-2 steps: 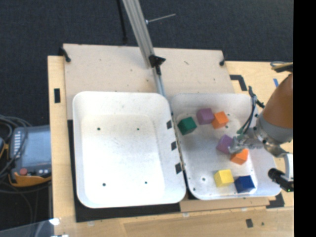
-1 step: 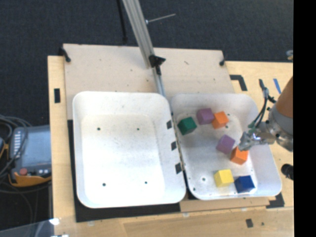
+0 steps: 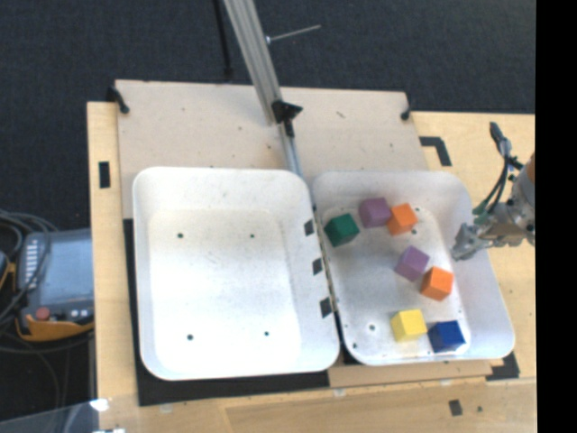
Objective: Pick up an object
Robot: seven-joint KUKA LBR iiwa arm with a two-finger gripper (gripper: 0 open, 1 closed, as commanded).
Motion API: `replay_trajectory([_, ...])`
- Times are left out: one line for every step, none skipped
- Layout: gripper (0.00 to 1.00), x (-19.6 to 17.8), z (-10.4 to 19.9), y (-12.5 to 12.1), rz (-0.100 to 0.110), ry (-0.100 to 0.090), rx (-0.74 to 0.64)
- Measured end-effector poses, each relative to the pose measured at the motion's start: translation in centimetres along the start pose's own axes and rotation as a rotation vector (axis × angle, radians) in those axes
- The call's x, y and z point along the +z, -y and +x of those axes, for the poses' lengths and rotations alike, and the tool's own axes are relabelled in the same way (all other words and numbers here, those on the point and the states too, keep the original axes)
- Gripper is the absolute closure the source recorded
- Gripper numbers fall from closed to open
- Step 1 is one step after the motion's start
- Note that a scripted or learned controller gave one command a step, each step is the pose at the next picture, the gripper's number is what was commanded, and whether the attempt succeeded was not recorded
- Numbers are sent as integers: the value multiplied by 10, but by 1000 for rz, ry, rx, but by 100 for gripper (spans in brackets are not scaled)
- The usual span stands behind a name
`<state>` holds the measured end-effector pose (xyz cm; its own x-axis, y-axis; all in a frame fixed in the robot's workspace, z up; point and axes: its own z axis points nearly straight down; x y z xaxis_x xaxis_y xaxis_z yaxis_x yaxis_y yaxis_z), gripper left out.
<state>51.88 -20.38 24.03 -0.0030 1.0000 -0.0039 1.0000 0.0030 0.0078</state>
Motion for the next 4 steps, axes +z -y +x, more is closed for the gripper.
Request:
replay_trajectory([100,36,-1,0,10,-3,3])
replay_trajectory([100,38,59,-5,7,-6,-5])
replay_trajectory([100,24,105,-9,4,-4,-5])
replay_trajectory([100,29,161,-8,7,-6,-5])
